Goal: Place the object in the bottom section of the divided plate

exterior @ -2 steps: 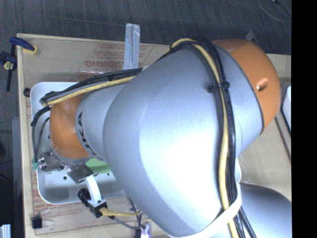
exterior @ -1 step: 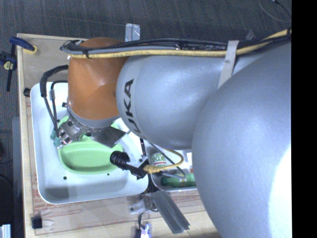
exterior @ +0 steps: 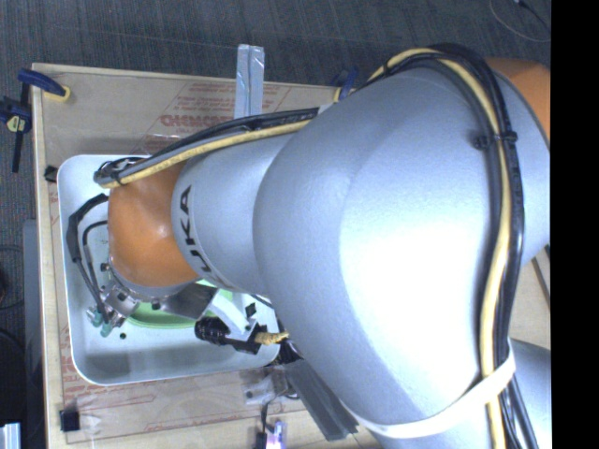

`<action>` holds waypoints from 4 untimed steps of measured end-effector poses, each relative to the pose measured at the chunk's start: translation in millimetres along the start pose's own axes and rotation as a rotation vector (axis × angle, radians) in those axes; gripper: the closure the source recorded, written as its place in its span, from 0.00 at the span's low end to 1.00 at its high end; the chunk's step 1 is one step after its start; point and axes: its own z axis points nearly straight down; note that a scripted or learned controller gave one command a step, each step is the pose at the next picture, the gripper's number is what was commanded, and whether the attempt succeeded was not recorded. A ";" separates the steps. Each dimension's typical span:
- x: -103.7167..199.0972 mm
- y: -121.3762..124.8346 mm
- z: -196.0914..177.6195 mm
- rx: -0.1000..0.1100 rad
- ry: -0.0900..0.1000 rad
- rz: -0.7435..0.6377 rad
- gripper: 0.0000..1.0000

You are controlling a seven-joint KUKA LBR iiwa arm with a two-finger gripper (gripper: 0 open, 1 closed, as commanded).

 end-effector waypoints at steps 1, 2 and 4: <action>-5.1 -5.9 16.8 -0.019 -0.004 -0.002 1.00; -38.0 -46.9 -70.9 -0.004 -0.002 0.178 1.00; 8.3 2.6 27.5 0.002 -0.001 -0.070 1.00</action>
